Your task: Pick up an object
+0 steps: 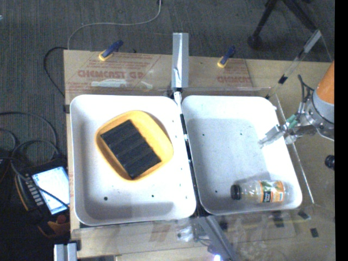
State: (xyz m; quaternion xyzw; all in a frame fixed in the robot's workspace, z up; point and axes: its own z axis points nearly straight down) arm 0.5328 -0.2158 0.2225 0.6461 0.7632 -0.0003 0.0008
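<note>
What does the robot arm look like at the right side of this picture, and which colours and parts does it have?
The arm has an orange band above a grey wrist. Its gripper is slim grey metal with thin fingers and small green parts at its base. A dark cable curves near the wrist.

camera count: one fixed view.
position: above the counter (pixel 109 72), looking down at a slant.
facing: the far edge of the counter lies toward the top of the frame, the near edge toward the bottom; dark carpeted floor (pixel 65 15) shows beyond and to the left.
distance: far enough to take in both white bins whole, the left bin (pixel 81 200) and the right bin (pixel 217 113), side by side across the middle.
edges: the arm (pixel 329 91) enters from the right edge; office chair legs (pixel 272 10) show at top right; a lit tablet (pixel 49 189) at lower left.
shared area: none, a single view.
</note>
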